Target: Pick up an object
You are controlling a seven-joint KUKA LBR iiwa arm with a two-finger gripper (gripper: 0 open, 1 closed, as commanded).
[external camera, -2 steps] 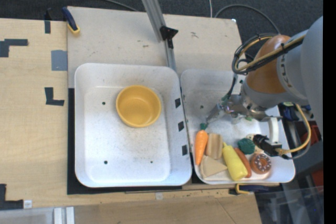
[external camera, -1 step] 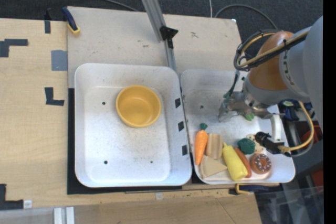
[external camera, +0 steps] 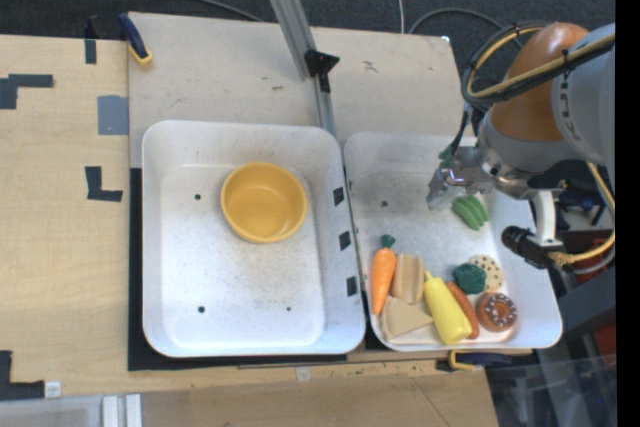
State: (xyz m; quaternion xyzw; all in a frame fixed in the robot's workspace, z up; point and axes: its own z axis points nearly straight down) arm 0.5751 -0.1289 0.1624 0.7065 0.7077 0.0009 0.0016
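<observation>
Toys crowd the right bin (external camera: 400, 165), heaped at its near edge as if they slid or were dropped there: a carrot (external camera: 382, 279), two pale bread wedges (external camera: 407, 297), a yellow bottle (external camera: 447, 307), a green broccoli piece (external camera: 468, 277), a speckled cookie (external camera: 487, 268) and a chocolate donut (external camera: 496, 312). One green vegetable (external camera: 469, 210) lies apart, farther back in that bin, just beside the gripper (external camera: 443, 188), so I judge it the likeliest pick. Whether the gripper is spread or closed I cannot tell from this angle; nothing is visibly held. Left of the right bin sits the other bin (external camera: 170, 245), holding a single yellow bowl (external camera: 264, 202), upright.
</observation>
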